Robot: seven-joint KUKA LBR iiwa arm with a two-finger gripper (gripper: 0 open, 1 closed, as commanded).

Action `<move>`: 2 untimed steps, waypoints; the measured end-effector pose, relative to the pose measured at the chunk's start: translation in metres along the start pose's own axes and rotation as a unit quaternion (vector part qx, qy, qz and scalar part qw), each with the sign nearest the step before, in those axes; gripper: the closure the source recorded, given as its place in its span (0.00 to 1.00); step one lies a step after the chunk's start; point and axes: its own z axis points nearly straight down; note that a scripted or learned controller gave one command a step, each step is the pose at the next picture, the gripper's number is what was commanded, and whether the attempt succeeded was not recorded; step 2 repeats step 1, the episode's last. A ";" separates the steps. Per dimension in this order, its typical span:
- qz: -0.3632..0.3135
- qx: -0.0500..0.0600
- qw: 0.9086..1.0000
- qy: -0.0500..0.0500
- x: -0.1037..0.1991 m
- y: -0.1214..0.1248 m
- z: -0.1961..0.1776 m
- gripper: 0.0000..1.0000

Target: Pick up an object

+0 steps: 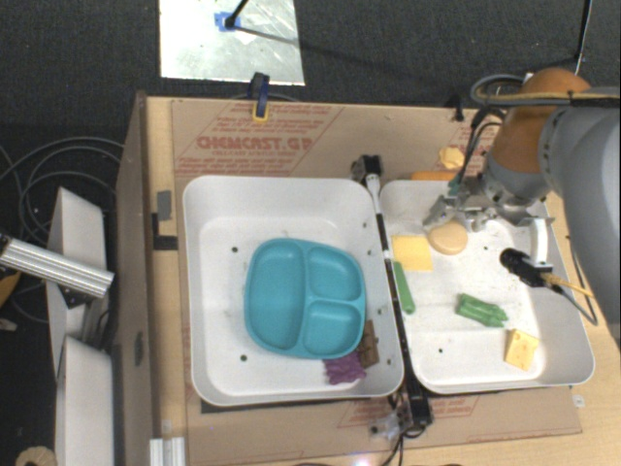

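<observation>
Gripper (458, 217) sits low over the back part of the right bin (456, 352); the arm (572, 153) enters from the view's right edge. Can't tell how far the gripper is open, since the wrist body blocks the view from this angle. Nothing visibly clamped in it. Closest object is the tan round disc (448, 239), lying flat on the bin floor right at the gripper's tip, on the near side. Touching or just short of touching, can't call which. Just left of the disc is a yellow square slice (411, 253), flat, close to the wall between the bins, with a small gap between slice and disc. Green stick (401, 289) lies along the right bin's left wall, just in front of the slice. Green chunk (481, 309) is mid-bin, nearer the camera than the gripper and apart from it. Yellow wedge (521, 349) is in the near right corner, well apart from the gripper. Left bin (218, 289) has a teal divided plate (303, 297) in the middle, three compartments. A purple piece (342, 368) and a brown piece (370, 346) sit just beside the plate's near right edge, close to the shared wall. Both bins rest on a cardboard sheet (252, 144). Small yellow-orange bits (451, 156) lie on it behind the right bin, outside both bins.
</observation>
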 end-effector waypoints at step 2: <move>0.001 0.003 1.000 0.000 -0.001 -0.003 -0.011 1.00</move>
